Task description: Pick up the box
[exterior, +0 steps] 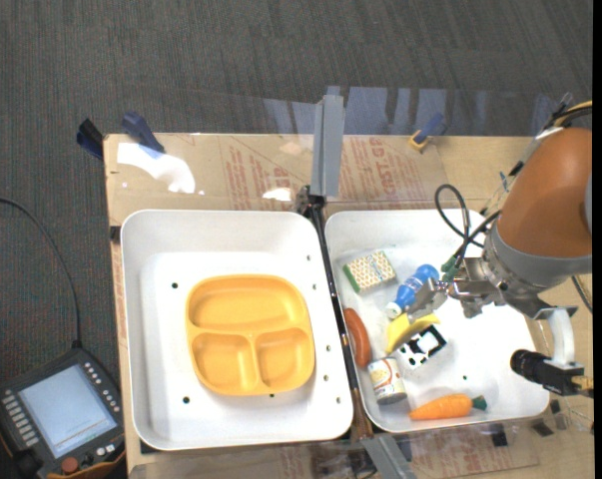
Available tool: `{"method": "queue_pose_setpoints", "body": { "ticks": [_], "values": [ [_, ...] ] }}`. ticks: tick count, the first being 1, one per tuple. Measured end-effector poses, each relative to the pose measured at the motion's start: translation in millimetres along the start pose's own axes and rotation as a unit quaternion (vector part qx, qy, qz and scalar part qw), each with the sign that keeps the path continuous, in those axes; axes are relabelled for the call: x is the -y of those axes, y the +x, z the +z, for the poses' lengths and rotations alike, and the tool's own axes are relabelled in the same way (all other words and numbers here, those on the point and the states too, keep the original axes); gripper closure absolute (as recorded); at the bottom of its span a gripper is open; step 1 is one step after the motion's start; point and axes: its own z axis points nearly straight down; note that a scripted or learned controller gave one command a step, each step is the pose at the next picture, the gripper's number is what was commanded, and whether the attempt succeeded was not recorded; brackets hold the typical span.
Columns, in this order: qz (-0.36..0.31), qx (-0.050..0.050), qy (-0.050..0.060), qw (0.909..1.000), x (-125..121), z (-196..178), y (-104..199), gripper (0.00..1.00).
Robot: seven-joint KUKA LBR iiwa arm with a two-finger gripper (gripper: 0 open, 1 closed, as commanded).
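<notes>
- Claw (448, 289) sits over the right bin (500, 387), at the end of the grey arm (540, 218) with its orange band; whether it is wide or narrow cannot be told from this view
- Two white bins lie side by side on the desk (231, 168)
- One yellow divided tray (251, 332) lies in the left bin (151, 257), with three compartments
- One box (369, 269) lies in the right bin's upper left part, just left of the claw and apart from it
- It is small, flat and rectangular, pale with a green patterned face, and lies tilted
- One blue-and-white bottle (412, 289) lies beside it, with one banana (408, 329), one black-and-white item (421, 347), one sausage (358, 337), one small can (387, 379) and one carrot (442, 407) further down
</notes>
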Motion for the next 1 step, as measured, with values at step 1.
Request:
{"method": "queue_pose_setpoints", "body": {
  "ticks": [1],
  "values": [
    [0.048, 0.0, -0.001, 0.9988, -63.0, 55.3, 11.4, 0.0]
  ]
}}
